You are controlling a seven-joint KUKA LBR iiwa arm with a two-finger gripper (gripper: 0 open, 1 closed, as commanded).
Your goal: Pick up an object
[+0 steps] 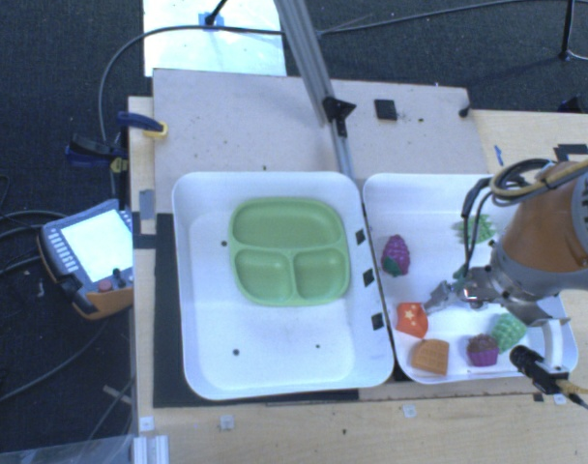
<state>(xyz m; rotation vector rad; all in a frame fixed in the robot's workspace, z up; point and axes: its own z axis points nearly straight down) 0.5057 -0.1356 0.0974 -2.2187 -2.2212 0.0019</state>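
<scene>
The right bin (425, 196) holds several toy foods. A purple grape bunch (396, 255) lies near its left wall. A red-orange piece (412, 319) sits below it, and an orange-brown slice (430, 357) lies at the front. A small purple piece (483, 350) and a green knobbly piece (508, 332) lie at the front right. A pale green leafy piece (478, 228) is partly behind the arm's cables. My gripper (447, 296) hangs low over the bin's middle, just right of and above the red-orange piece. Nothing shows in its grasp.
The left bin (207, 356) holds a green divided plate (291, 251). A metal pole (313, 56) slants across the back board. The arm's orange band (555, 235) and cables cover the right bin's right side. A handheld pendant (86, 254) lies off the bench at left.
</scene>
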